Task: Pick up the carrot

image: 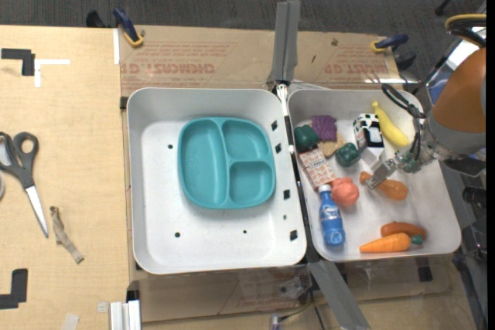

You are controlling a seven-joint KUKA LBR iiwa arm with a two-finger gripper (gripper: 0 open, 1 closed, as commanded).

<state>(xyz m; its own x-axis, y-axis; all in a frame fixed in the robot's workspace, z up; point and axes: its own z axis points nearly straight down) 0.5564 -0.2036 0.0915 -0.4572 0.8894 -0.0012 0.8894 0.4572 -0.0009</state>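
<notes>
The carrot [385, 244] lies at the lower right of the frame, in the right bin [448, 197] near its front wall. The claw [379, 176] hangs above it mid-bin; whether it is open or closed, I cannot tell.

Teal divided plate [227, 163] in left bin [147, 243]; banana [390, 127], blue bottle [330, 219], purple block [324, 125] in right bin [445, 205]; scissors [25, 170] on bench [62, 267].
</notes>
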